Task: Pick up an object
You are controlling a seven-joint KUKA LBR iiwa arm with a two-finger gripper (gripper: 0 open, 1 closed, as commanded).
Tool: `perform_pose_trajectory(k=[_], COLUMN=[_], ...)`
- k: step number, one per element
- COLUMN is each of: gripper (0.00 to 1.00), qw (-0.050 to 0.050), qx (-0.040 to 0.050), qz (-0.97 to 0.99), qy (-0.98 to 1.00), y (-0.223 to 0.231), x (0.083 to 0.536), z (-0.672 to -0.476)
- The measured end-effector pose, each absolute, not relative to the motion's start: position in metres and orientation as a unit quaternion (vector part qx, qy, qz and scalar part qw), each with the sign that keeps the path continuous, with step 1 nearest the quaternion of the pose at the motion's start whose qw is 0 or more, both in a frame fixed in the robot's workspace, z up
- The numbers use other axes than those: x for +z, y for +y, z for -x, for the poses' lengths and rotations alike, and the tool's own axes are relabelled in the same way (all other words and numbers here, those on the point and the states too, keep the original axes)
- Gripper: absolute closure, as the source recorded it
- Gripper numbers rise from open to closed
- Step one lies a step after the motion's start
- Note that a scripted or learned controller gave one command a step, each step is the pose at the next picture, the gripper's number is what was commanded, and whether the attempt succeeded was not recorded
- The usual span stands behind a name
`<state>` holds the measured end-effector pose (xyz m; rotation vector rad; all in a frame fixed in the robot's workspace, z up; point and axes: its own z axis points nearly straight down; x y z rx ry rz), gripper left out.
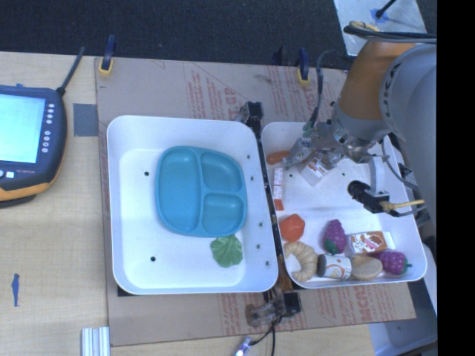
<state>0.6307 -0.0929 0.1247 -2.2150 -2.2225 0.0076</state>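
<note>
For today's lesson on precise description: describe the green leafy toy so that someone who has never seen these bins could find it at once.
Start at the left bin, the one holding the blue divided plate. Just below the plate's lower right corner, on the bin floor, lies the green lettuce leaf. It is the only green thing in either bin, crinkled and flat, unlike the smooth blue plate beside it.

toy foods (349, 254) | mixed colours | clustered, right bin's (415, 273) near end
</note>
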Motion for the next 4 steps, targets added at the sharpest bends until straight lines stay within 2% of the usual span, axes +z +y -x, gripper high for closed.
perform_pose_trajectory(k=[1, 2, 3, 4], gripper=[0.00, 0.00, 0.00, 1.00], qw=[-0.005, -0.005, 0.002, 0.004], qx=[-0.0021, -0.0027, 0.0017, 0.0045], qz=[0.705, 0.705, 0.705, 0.704], qy=[-0.709, -0.709, -0.709, -0.710], y=[-0.095, -0.149, -0.029, -0.030], x=[0.110, 0.105, 0.190, 0.197], z=[-0.650, -0.661, -0.657, -0.657])
